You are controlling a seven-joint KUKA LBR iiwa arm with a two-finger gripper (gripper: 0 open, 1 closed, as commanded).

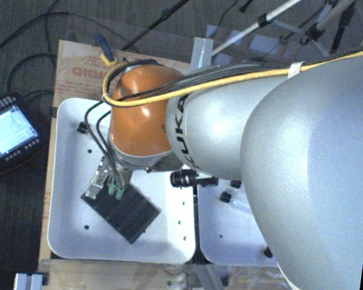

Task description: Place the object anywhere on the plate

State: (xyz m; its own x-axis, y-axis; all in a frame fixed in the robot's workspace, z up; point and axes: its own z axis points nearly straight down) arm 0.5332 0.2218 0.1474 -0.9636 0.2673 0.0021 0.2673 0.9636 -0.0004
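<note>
The grey arm (pixel 280 155) fills the right half of the view and covers most of the right bin (pixel 235 242). Its orange band (pixel 139 115) hangs over the upper part of the left bin (pixel 63 225). The 2 bins lie side by side on the wooden bench (pixel 78 69). A dark, ribbed square plate (pixel 125 212) lies tilted in the lower middle of the left bin. The pincer (pixel 105 184) hangs at the plate's upper left corner; whether it is released or clenched cannot be told, nor whether it grasps anything. A handheld screen (pixel 2 132) lies on the floor to the left of the bench.
</note>
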